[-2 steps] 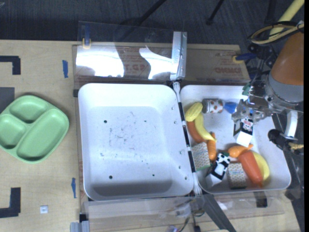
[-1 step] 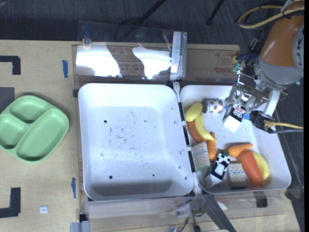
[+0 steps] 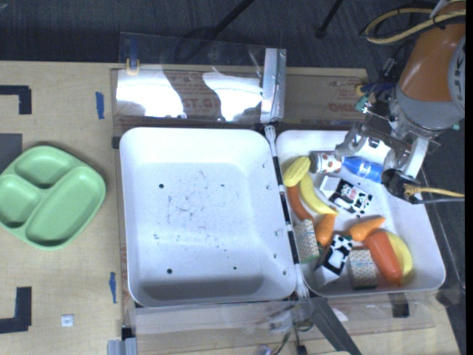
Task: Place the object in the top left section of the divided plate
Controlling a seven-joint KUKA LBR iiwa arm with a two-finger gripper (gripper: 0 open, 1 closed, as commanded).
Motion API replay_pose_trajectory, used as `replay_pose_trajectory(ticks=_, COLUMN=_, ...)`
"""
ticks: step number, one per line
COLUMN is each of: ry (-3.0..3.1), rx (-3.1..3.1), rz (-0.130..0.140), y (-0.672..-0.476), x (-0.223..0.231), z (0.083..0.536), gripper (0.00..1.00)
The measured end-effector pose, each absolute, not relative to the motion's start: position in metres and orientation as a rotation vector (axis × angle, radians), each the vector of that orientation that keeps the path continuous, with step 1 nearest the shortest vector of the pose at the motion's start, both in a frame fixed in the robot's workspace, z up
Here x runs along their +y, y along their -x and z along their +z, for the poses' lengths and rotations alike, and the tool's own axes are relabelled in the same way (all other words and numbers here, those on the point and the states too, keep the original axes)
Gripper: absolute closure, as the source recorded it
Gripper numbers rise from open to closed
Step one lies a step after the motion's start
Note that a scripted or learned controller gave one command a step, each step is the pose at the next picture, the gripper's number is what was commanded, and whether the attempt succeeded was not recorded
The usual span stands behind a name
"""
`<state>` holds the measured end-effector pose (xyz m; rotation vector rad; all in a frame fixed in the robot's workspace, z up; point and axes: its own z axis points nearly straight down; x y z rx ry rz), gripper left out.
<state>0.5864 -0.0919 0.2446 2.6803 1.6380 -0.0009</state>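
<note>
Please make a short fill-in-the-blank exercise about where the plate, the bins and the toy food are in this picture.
1. The divided plate has the colour ____.
2. The plate lies on the wooden bench, to the ____ of both bins.
3. The toy food, such as the banana, lies in the ____ bin.
4. The pincer is above the ____ bin.

Answers: green; left; right; right

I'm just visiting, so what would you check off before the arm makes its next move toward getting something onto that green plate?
1. Divided plate sits flat on the bench, left of the bins: ok.
2. Its top left section is free to receive: ok.
3. Toy foods, such as the banana, lie in the right bin: ok.
4. Gripper is over that bin: ok.
5. Something held: cannot tell.
6. Left bin leaves the path unobstructed: ok.
</note>
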Motion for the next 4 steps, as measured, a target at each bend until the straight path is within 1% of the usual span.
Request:
replay_pose_trajectory(ticks=1, ry=-2.918, rx=1.176, rz=-0.007, y=-0.501, x=-0.077, z=0.183, gripper=0.0)
replay_pose_trajectory(ticks=2, ry=-2.799, rx=1.431, rz=-0.004, y=-0.479, x=0.092, z=0.184, gripper=0.0)
replay_pose_trajectory(ticks=3, ry=-2.802, rx=1.427, rz=-0.004, y=-0.479, x=0.092, z=0.193, gripper=1.0)
replay_pose_trajectory(ticks=4, ry=-2.459, rx=1.955, rz=-0.001, y=-0.479, x=0.115, z=0.224, gripper=1.0)
